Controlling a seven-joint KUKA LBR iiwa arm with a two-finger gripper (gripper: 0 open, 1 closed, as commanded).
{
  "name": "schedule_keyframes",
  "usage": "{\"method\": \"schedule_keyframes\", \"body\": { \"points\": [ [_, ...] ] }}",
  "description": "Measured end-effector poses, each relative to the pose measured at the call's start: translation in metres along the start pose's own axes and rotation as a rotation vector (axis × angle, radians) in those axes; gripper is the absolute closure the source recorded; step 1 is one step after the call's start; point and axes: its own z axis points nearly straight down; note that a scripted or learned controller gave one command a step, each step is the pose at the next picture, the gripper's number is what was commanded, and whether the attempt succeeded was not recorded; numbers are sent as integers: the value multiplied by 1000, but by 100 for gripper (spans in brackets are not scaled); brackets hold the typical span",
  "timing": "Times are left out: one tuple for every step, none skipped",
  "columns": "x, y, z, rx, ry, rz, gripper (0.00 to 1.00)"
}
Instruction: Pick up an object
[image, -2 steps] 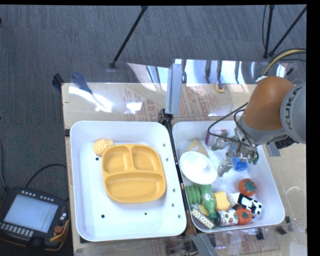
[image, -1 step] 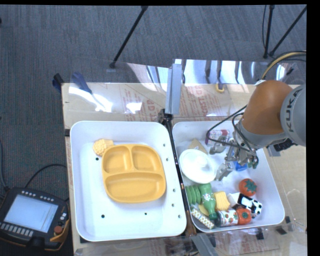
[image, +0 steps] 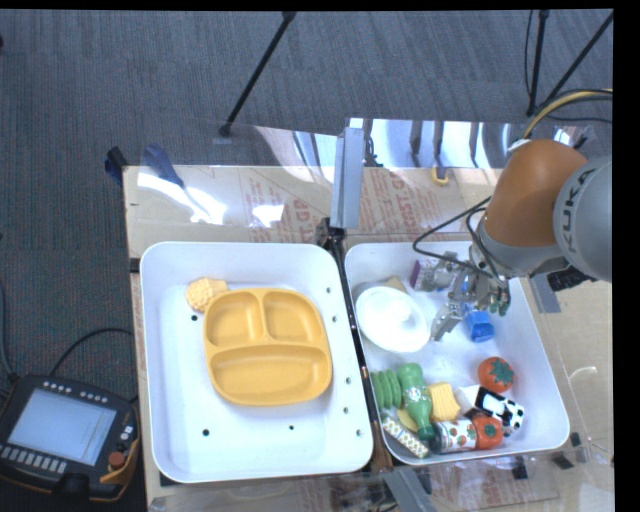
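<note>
My gripper (image: 470, 315) hangs over the back of the right bin (image: 553, 385), open, with nothing held between its fingers. One finger (image: 445, 323) points down beside a white bowl (image: 392, 318). A small blue block (image: 482, 327) lies just under the other finger, touching or nearly touching it. Toward the bin's front lie a red tomato (image: 495, 374), a green bottle-shaped toy (image: 413, 387), a yellow piece (image: 443, 402), a black-and-white toy (image: 500, 408) and a red-and-white can (image: 455, 435).
The left bin (image: 165, 400) holds a yellow divided plate (image: 267, 346) and a small yellow corn piece (image: 204, 293). A grey divider post (image: 347, 185) rises between the bins at the back. Cables loop from the wrist above the right bin.
</note>
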Motion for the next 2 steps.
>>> {"method": "schedule_keyframes", "body": {
  "points": [
    [35,-11,0,-3,-2,-8,0],
    [39,-12,1,-4,1,64,0]
  ]
}}
